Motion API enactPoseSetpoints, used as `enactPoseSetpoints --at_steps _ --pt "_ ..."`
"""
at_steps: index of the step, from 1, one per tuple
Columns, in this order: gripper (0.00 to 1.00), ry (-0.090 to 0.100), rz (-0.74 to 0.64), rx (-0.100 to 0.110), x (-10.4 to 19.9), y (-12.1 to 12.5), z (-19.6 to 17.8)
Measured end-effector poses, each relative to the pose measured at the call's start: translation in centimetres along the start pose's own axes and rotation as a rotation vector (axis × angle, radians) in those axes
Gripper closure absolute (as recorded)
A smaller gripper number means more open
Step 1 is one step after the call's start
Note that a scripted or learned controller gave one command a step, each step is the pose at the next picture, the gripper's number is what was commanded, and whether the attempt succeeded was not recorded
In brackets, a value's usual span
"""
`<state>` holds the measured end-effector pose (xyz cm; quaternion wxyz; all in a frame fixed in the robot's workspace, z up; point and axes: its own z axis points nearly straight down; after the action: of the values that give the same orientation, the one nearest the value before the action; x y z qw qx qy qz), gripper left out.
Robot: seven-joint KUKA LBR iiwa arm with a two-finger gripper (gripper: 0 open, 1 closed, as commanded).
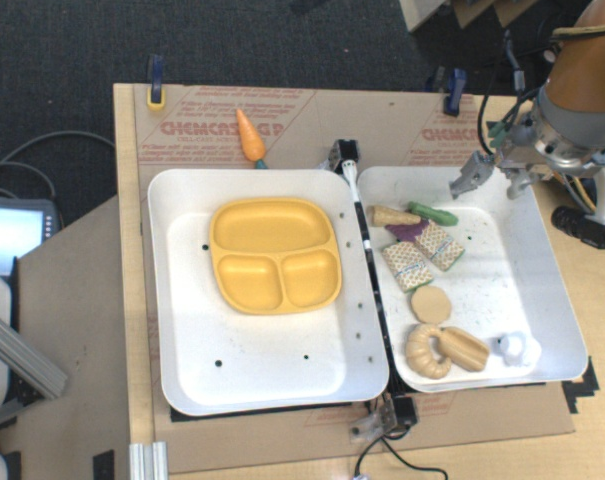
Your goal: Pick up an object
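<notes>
white left bin [182, 368]: a yellow three-part tray [275, 253] is held inside.
right bin [542, 268]: small food items are clustered at its left side, among them a round cracker [431, 305].
gripper [493, 176]: poised over the right bin's far edge, fingers spread apart, nothing held.

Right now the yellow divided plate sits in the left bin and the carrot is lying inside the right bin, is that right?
Not quite. The yellow divided plate is in the left bin, but the camera view shows the carrot outside both bins, on the cardboard behind the left one.
</notes>
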<state>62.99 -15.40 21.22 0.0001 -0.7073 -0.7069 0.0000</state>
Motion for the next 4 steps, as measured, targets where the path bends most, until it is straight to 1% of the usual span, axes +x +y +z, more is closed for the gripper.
enactPoseSetpoints --at_steps 1,2,3,4 --pt "0.0 0.005 0.003 0.001 2.4 -4.5 13.2" --pt "0.0 -0.005 -0.003 -0.01 5.1 -1.1 12.4" --pt "0.0 0.001 0.001 -0.011 3.4 -3.0 12.2" --pt "0.0 -0.001 0.005 0.038 5.4 2.6 11.8"
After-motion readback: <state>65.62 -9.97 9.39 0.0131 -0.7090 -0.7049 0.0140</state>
